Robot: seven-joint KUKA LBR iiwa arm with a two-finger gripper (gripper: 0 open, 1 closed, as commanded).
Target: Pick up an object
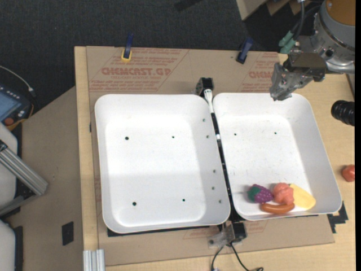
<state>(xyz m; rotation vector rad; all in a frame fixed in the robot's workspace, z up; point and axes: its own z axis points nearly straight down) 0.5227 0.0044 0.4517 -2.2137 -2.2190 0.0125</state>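
Toy foods lie bunched in the near right corner of the right bin (316, 129): a purple grape cluster (260, 193), an orange-red lumpy piece (284, 192), a yellow piece (304, 199) and a red-orange sausage shape (277, 208) in front of them. My gripper (280, 92) hangs over the far rim of the right bin, well away from the toys, with nothing seen between its fingers.
The left bin (107, 151) sits beside the right one, with a black divider strip (219, 151) between them. Blue clamps (128, 45) (245, 51) hold the cardboard base at the far edge. A small orange object (349, 173) rests on the bench right of the right bin.
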